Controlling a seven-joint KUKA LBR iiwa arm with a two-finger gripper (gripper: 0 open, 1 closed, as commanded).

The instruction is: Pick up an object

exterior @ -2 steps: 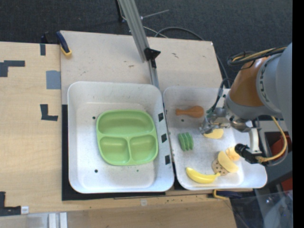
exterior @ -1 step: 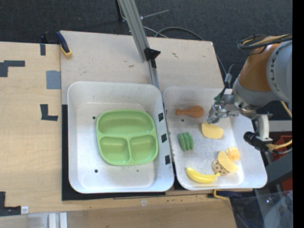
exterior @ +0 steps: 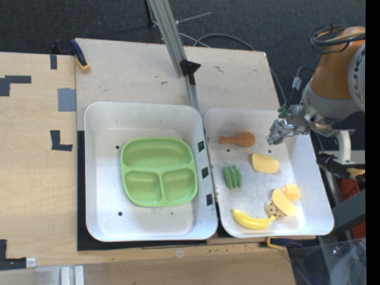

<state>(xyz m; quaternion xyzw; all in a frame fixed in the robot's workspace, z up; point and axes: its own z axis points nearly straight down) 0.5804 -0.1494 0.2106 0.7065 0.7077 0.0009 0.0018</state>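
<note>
In the right bin [exterior: 309,159] lie a brown drumstick-shaped toy [exterior: 238,139], a yellow lump [exterior: 265,163], a green ridged piece [exterior: 232,177], a yellow banana [exterior: 252,220] and a pale yellow cheese-like piece [exterior: 284,202]. My gripper [exterior: 276,133] hangs over the bin's upper right part, just right of the drumstick and above the yellow lump. Nothing shows between its fingers.
The left bin [exterior: 98,159] holds a green divided plate [exterior: 158,171]. A slanted metal pole [exterior: 172,34] rises from the bench behind the bins. The grey arm with its orange band [exterior: 335,79] comes in from the right over the bin's rim.
</note>
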